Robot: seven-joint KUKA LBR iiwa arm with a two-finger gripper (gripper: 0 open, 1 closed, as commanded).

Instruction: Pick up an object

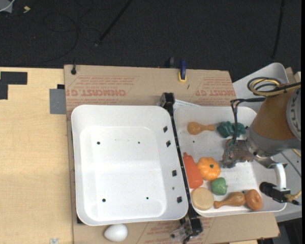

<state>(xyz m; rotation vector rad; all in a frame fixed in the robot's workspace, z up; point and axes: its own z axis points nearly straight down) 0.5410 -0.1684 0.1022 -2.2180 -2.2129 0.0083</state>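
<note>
1. Gripper point(233, 154) is hanging low over the right bin point(246, 115), at the end of the arm point(274, 121) reaching in from the right. We are noting that its state cannot be told from this view; nothing is showing as held.
2. We are judging the step in hand as the approach: the pick is not yet done, since every item is lying on the bin floor.
3. We are reading the likeliest target as the small orange pumpkin point(209, 168), sitting just beside the gripper, down and to its left.
4. Pumpkin is looking round, ribbed and glossy, touching the carrot-like orange piece point(192, 173) and near the green pepper point(219, 186).
5. Next move, as we are judging it: shifting over the pumpkin, descending squarely, and closing without nudging its neighbours, since the crowding is leaving little room.
6. We are also noting a teal item point(225, 129) just above the gripper.
</note>
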